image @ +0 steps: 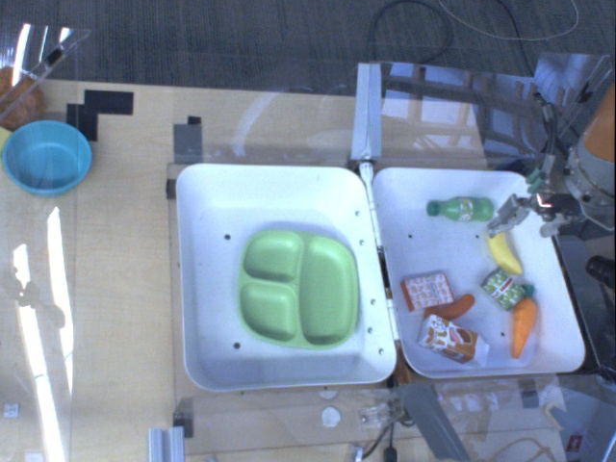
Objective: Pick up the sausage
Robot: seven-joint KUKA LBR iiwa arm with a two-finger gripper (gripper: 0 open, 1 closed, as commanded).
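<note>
Pale wood is the surface of the counter [106, 287], and on it two shallow white plastic bins stand side by side. The left bin [202, 354] holds a light green plastic tray [298, 287] with three compartments, lying about in its middle. The right bin [404, 200] holds all the small things.

The reddish-brown toy sausage [455, 307] lies in the lower half of the right bin, a little tilted. Its left end touches, or nearly touches, a small red checkered packet [426, 290]. Just below it lies a red and white printed carton [448, 338]. To the right of the sausage there is a small green printed carton [505, 289], and an orange toy carrot [522, 325] lies just below that one, pointing down toward the near wall. A yellow toy banana [503, 253] lies above the green carton. A small green plastic bottle [461, 209] lies on its side in the upper part of the bin.

The grey metal tool [508, 216] comes in from the right, over the upper right part of the right bin. Its tip is just beside the right end of the bottle and just above the banana, well apart from the sausage. Whether its fingers are open or closed, I cannot tell. I see nothing held in it.

A round blue plastic bowl [46, 157] stands on the counter at the far left, well apart from both bins.
</note>
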